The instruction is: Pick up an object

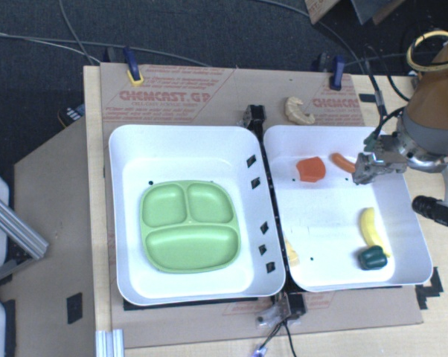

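The pincer (367, 171) is hanging over the upper right part of the right bin (336, 274), reaching in from the right side of the camera view, and whether it is released or clenched cannot be told from here (the tip is a small grey blur against the white floor). Nothing is showing as held by it. The closest candidate is the thin orange piece (344, 162), which is lying just to the left of the pincer, perhaps touching its tip, with its long axis running from upper left down to lower right, so that its lower right end is pointing at the pincer. The red-orange block (311, 169) is sitting a little further left along the same line. The yellow banana-like piece (370, 227) and the dark green piece (372, 257) touching its lower end are lying toward the bin's front right, well apart from the pincer. My judgement is that a short shift leftward is what the grasp is turning on, closing across the orange piece's narrow width. The green divided plate (189, 225) is sitting in the left bin (127, 199), out of play.
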You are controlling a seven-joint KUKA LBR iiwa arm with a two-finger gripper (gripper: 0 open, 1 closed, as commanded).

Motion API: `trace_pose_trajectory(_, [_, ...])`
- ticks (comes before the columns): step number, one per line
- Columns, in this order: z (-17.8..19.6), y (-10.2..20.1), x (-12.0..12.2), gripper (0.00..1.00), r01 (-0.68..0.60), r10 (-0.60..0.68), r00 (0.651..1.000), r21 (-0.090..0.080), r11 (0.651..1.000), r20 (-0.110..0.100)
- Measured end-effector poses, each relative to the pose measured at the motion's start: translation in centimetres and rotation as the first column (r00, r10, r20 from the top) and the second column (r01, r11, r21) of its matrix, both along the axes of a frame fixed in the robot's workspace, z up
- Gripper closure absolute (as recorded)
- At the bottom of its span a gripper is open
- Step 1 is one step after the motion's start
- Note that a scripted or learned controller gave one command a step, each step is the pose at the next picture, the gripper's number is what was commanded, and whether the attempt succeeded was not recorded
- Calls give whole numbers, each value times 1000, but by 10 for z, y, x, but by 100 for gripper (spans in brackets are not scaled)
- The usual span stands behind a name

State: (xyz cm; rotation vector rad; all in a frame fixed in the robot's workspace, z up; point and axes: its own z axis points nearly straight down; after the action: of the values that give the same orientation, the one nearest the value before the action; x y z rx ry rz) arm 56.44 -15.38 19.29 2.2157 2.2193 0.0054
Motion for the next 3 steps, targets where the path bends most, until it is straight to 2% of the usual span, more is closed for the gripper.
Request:
trace_pose_trajectory(1, [48,5,9,100,-1,1,1000,0,1000,1])
trace_pose_trajectory(2, [51,49,16,100,-4,4,1000,2,1000,-4])
trace_pose_trajectory(3, [38,101,23,100,-4,4,1000,4,1000,-9])
